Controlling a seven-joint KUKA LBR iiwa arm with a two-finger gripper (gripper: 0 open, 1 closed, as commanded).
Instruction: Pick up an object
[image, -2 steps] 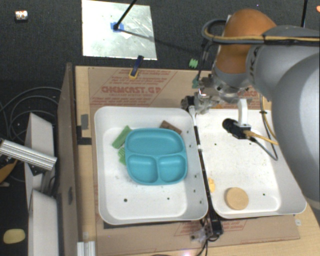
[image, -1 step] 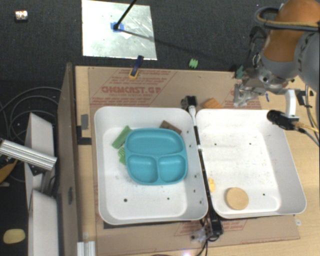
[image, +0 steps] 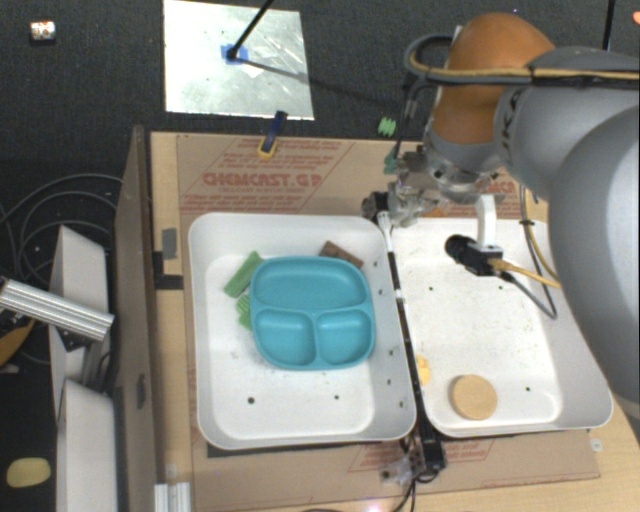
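Observation:
My gripper hangs over the far end of the ridge between the two bins, under the orange band of the arm. A blue divided plate lies in the left bin. Green pieces poke out from under its left edge, and a brown piece shows at its far right corner. In the right bin a round tan disc rests near the front edge. A small yellow piece sits by the ridge. Nothing is visibly held.
A black and white fitting with a yellow cable hangs over the far part of the right bin. Brown cardboard lies under both bins. A shiny sheet sits at the back, and cables run on the left.

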